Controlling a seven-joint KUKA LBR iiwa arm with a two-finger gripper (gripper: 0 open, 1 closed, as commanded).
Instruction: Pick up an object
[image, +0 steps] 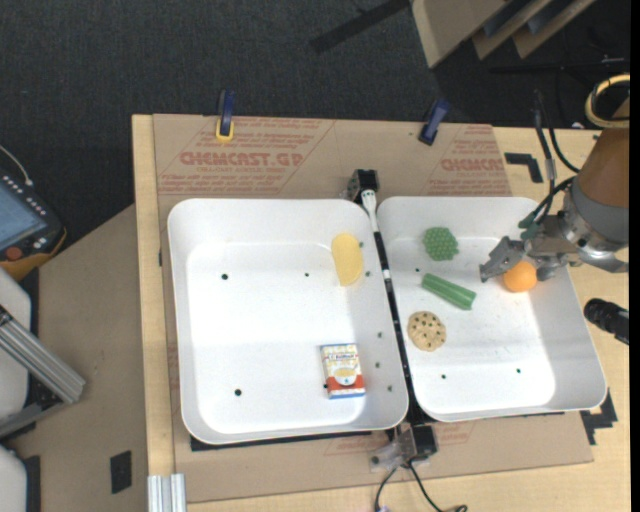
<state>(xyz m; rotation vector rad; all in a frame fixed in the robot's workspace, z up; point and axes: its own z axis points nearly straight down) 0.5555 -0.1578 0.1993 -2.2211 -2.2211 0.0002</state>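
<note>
Brown cardboard, printed in red and pinned by two blue clamps (225, 108) at its far edge, covers the bench (150, 300); on it two shallow white bins sit side by side, rims touching along a black seam, so that things can be carried from one into the other without crossing a gap.

Seen from the one fixed camera, the gripper (512, 262) hangs low in the right bin (560, 350), near its far right part, reaching in from that side; its dark fingers spread apart in a fork, and an orange ball (520, 277) lies just under and touching them on the near side; whether the ball sits properly between the fingers I cannot tell, since the wrist covers the far half of it; I judge it the likeliest target, because the tool stands directly over it while everything else lies off to its left.

Leftward from the gripper, and apart from it, a green cylinder (447, 291) lies flat and slanted; beyond that, a knobbly green ball (439, 242) rests toward the far wall; a speckled cookie (427, 330) lies nearer the camera, close to the seam; all loose and well spaced, which leaves the fingers room to descend around any one.

Further left still, across the seam, the left bin (200, 330) holds a pale yellow oblong (347, 259) against its right wall and a small printed box (343, 371) lying flat near the front.
</note>
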